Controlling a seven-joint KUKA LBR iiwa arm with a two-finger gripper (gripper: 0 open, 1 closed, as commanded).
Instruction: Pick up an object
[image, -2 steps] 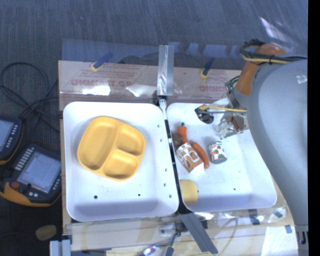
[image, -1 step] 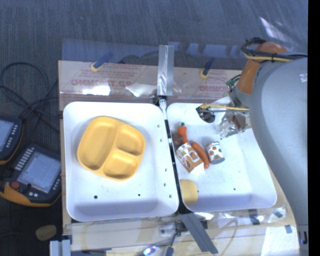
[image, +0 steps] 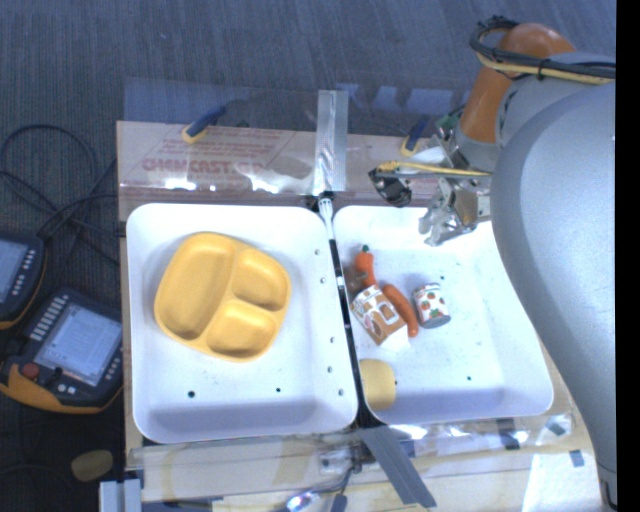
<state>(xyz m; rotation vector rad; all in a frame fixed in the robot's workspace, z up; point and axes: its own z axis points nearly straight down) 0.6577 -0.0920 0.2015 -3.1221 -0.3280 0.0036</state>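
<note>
My gripper (image: 443, 225) hangs over the far edge of the right bin (image: 480, 385), up and to the right of the toys, with nothing seen between its fingers. Below it lie a small carrot (image: 364, 266), a white box with a brown pattern (image: 377, 314), an orange sausage-like piece (image: 401, 309) and a small can with red spots (image: 431, 304). A pale yellow round object (image: 377, 382) rests at the bin's near left corner.
The left bin (image: 160, 405) holds a yellow divided plate (image: 222, 295). A clear plastic sheet and clamps (image: 205, 122) lie behind the bins. A handheld pendant (image: 62, 350) with cables sits on the floor at the left. The grey arm fills the right side.
</note>
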